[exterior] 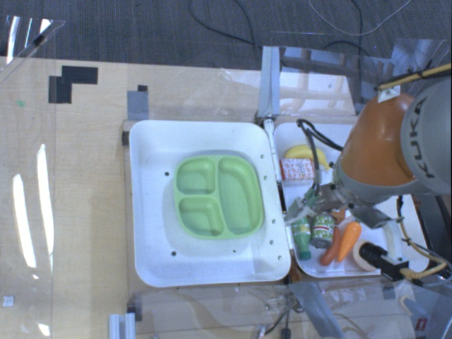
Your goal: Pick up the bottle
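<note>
Camera view: gripper [316, 202] hangs low over the right bin [305, 268], near its left wall; can't tell its state, arm hides it. Green bottle [301, 236] stands by the bin's front-left corner, beside a can [323, 230] and carrot [342, 243]. Banana [305, 152] at back. Left bin [145, 189] holds a green tray [217, 196].

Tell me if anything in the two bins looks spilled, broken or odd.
Nothing stands out. The green tray sits flat in the left bin; the bottle, can and carrot lie crowded together in the right bin, unspilled.
</note>
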Controlling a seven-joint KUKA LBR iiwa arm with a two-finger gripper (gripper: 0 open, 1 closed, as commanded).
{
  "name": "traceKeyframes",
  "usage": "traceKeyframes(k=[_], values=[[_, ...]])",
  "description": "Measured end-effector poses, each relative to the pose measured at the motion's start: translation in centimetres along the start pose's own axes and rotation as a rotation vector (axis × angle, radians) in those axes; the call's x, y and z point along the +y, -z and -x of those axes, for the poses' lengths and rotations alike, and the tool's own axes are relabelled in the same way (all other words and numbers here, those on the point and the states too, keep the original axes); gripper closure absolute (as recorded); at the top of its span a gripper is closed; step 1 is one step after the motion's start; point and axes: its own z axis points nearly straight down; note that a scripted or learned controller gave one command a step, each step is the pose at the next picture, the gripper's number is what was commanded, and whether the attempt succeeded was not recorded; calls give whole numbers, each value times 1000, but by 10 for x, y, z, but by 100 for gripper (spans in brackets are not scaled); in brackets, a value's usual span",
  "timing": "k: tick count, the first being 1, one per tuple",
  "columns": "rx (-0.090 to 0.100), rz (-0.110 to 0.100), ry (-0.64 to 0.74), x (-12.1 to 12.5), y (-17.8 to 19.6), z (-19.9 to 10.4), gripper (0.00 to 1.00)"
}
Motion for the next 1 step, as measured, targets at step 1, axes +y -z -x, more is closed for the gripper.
traceKeyframes(k=[1], values=[[0,0,0,0,0,0,0]])
